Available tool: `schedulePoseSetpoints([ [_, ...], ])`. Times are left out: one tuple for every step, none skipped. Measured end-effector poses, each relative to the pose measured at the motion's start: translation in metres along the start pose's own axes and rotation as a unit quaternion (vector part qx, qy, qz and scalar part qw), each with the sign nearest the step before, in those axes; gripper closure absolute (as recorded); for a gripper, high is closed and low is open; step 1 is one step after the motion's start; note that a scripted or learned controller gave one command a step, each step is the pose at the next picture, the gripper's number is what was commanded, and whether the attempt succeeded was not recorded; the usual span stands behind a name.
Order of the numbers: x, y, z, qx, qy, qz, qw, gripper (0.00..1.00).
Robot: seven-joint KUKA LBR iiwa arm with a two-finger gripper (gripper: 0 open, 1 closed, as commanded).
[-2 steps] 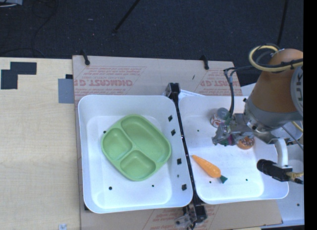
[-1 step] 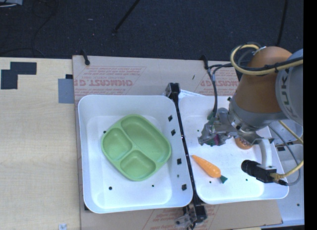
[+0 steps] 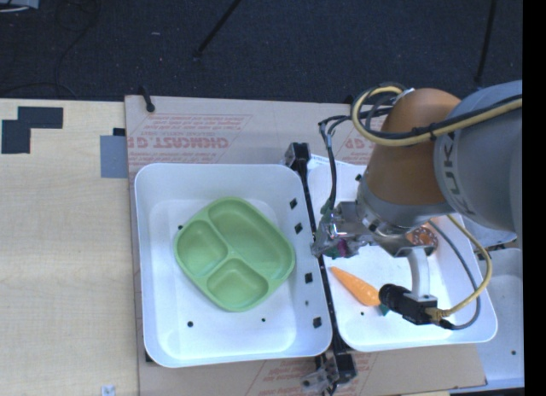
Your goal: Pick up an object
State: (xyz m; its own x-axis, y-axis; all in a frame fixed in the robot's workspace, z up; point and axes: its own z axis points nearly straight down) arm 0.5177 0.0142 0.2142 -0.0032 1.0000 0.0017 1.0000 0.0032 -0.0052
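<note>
Arm low over right bin [image 3: 478, 326]; carrot [image 3: 354, 285] not gripped.
You cannot tell the state of the fingers [image 3: 334, 241]; carrot lies just below-right of them on the bin floor, likely your target; plate [image 3: 235, 252] well left.

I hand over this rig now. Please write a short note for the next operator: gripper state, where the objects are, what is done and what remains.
Gripper: low in the right white bin, near the divider; I cannot tell whether it is open or shut, and no object is seen held.
Objects: an orange carrot-shaped toy lies on the right bin floor, just in front of the gripper. A light green three-compartment plastic plate lies flat in the left white bin. Something brownish shows partly behind the arm; unclear.
Done: arm is down in the right bin.
Left: nothing looks picked up yet; grasp and lift.
</note>
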Motion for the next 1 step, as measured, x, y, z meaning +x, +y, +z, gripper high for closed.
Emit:
schedulePoseSetpoints([
  [0.0597,-0.0040,-0.0094,-0.001,0.000,-0.001,1.0000,1.00],
])
